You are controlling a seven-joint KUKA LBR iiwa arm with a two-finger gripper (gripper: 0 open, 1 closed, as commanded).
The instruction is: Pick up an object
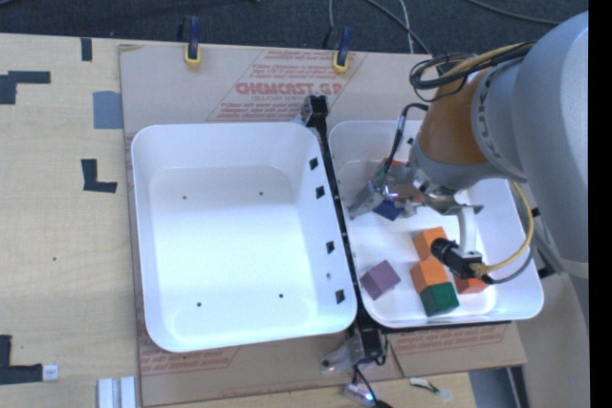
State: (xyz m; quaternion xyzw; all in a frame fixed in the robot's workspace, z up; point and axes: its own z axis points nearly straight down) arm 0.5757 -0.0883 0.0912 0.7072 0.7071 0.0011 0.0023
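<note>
Grey and orange, the arm (497, 124) reaches into the right bin (507, 306), its hand (378, 196) low over a blue block (387, 210); whether it grips I cannot tell. Purple (380, 278), orange (431, 273) and green (440, 299) blocks lie nearby.

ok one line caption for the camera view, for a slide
Grey KUKA arm's gripper reaches into the right white bin near a blue block, with purple, orange and green blocks nearby.

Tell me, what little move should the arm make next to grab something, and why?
Probably a short, careful drop straight down. The gripper sits low in the right bin, right at a small blue object, while the purple block, orange blocks and green block lie farther toward the near edge. Blue is closest.
</note>
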